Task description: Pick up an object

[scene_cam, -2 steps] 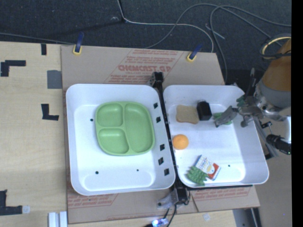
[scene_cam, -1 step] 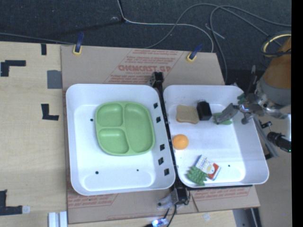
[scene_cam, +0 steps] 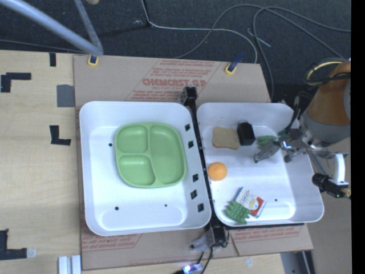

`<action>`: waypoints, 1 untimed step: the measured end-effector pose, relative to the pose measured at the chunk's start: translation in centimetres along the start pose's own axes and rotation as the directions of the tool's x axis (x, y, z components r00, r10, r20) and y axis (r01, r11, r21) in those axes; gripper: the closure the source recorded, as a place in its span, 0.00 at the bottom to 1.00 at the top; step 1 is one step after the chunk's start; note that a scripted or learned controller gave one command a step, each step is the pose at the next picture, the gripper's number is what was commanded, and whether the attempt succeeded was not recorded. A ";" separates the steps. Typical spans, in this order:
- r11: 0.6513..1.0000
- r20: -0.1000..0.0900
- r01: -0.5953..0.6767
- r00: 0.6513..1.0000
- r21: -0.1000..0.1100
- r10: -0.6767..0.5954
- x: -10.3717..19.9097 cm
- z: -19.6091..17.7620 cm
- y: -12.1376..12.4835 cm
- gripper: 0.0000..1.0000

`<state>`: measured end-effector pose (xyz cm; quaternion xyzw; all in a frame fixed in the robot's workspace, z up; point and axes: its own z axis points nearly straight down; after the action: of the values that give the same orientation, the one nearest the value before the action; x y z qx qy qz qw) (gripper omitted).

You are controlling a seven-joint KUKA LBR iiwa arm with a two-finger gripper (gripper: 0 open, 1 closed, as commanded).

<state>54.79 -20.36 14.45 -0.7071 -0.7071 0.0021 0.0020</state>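
While the gripper point(scene_cam: 272, 150) hangs over the right bin point(scene_cam: 285, 181), its fingers sit apart — holding nothing — near a green toy point(scene_cam: 266, 140).

In the right bin point(scene_cam: 296, 207) I see five loose candidates. A tan, bread-like slab point(scene_cam: 226, 138) lies flat near the divider, with a small black block point(scene_cam: 246, 133) touching its right edge. Just right of that block sits a green, leafy piece point(scene_cam: 266, 141) — its shape is hard for me to make out. An orange ball point(scene_cam: 217, 171) rests below the slab, close to the divider. Near the front wall lies a small white-and-red packet point(scene_cam: 251, 201), flat and tilted, with a green ridged item point(scene_cam: 235, 212) touching its lower left corner.
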 end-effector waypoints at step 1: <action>1.000 0.000 0.001 1.000 -0.001 -0.001 0.1 5.4 -0.1 0.00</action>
<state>54.68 -20.29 9.07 -0.7068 -0.7074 0.0019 0.0017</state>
